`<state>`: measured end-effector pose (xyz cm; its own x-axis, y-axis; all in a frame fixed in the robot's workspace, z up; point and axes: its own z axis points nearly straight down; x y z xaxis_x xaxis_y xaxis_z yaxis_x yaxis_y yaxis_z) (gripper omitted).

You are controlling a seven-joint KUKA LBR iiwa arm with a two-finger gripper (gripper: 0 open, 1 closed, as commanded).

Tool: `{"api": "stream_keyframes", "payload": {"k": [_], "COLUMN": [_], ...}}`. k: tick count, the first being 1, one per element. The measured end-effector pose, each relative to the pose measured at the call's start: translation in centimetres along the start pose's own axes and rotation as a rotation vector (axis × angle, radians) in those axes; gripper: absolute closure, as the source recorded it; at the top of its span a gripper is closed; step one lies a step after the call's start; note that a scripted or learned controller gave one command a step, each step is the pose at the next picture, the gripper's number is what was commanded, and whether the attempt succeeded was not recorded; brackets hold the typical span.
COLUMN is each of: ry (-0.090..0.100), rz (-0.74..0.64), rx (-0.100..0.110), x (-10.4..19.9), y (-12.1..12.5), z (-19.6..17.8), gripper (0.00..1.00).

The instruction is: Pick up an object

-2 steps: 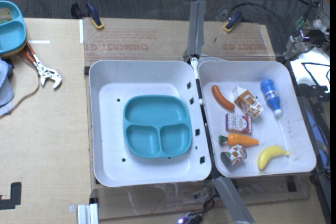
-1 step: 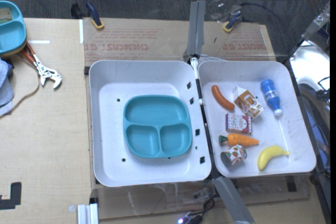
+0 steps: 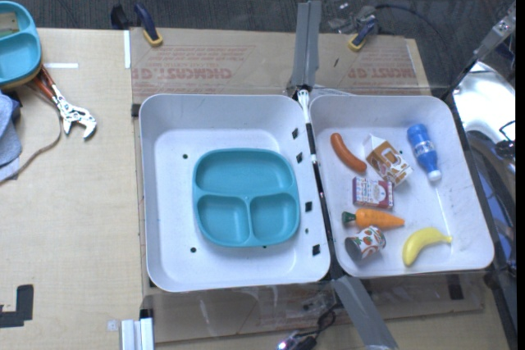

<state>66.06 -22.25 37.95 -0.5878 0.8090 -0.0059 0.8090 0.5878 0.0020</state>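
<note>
- Dark carpet lies beyond the far edge of the pale wooden counter (image 3: 74, 201), where a sheet of cardboard (image 3: 271, 61) is held flat by two clamps (image 3: 148, 25), probably so the bins cannot slide.
- Two shallow white bins sit side by side, touching along the middle; the left bin (image 3: 164, 176) carries a teal divided tray (image 3: 246, 197) near its centre, likely a place to set things down.
- All loose items lie in the right bin (image 3: 467, 176), gathered there as a supply for picking.
- Along the far side: a toy sausage (image 3: 348, 152) on the left, a small orange-and-white carton (image 3: 388, 161) beside it, and a blue bottle (image 3: 423, 150) with a white cap, lying on its side, to the right.
- In the middle, a small red-and-white box (image 3: 372, 193) lies flat, with a toy carrot (image 3: 376, 218) just nearer than it.
- Nearest the front wall are a small can (image 3: 367, 243) tipped on its side and a yellow toy banana (image 3: 425, 244), curved, smooth and lying well apart from the others, so by my judgement an easy first choice.
- At the right edge a grey part of the arm (image 3: 484, 106) shows beside the bin; I cannot tell the state of the fingers, and nothing appears lifted.
- On the far left of the counter lie a wrench (image 3: 75, 119) and another teal dish (image 3: 16, 45), away from the work.
</note>
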Motion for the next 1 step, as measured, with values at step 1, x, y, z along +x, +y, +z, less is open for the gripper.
{"api": "stream_keyframes", "payload": {"k": [1], "ry": [0.004], "rz": [-1.048], "rx": [-0.003], "x": [4.61], "y": [-4.59], "z": [2.53], "gripper": [1.00]}}
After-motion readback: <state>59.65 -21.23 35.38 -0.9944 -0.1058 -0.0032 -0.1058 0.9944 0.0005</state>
